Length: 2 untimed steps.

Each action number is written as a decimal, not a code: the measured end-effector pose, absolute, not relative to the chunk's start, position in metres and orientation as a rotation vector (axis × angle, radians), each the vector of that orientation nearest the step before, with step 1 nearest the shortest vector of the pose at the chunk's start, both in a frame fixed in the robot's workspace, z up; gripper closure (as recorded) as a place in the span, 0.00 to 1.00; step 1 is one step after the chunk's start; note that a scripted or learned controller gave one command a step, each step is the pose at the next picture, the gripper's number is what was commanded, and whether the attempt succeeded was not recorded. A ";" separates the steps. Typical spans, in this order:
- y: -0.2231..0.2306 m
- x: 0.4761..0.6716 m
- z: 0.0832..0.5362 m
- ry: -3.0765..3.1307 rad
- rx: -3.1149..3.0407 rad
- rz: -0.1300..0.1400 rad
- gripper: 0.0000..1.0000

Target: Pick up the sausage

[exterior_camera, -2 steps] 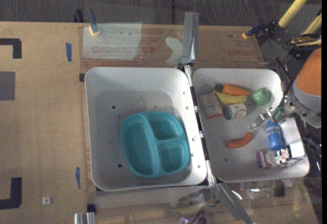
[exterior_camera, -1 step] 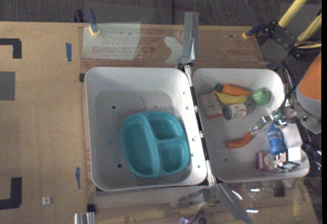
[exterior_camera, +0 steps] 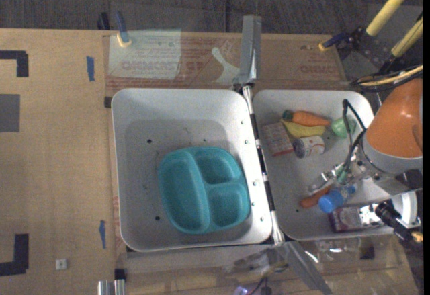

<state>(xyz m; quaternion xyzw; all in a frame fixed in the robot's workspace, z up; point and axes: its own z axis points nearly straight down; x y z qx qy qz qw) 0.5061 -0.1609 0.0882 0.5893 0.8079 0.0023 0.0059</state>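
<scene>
The sausage (exterior_camera: 310, 201) is a short orange-brown piece lying in the right bin (exterior_camera: 289, 220), near its front. A blue-capped item (exterior_camera: 330, 201) touches the sausage's right end. My gripper (exterior_camera: 334, 178) hangs low over the bin, just above and to the right of the sausage, its metal parts reaching down-left from the orange-banded wrist (exterior_camera: 400, 127). The gripper's body hides part of the sausage's right end.
At the back of the right bin lie a carrot (exterior_camera: 310, 117), a yellow piece (exterior_camera: 302, 130), a green item (exterior_camera: 341, 127), a small can (exterior_camera: 310, 146) and a pinkish box (exterior_camera: 277, 138). A purple packet (exterior_camera: 346, 219) lies at the front right. A teal divided plate (exterior_camera: 201, 187) sits in the left bin (exterior_camera: 134, 119).
</scene>
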 end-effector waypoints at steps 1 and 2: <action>-0.101 0.482 0.089 2.567 1.794 0.007 0.00; -0.104 0.484 0.099 2.555 1.795 0.009 1.00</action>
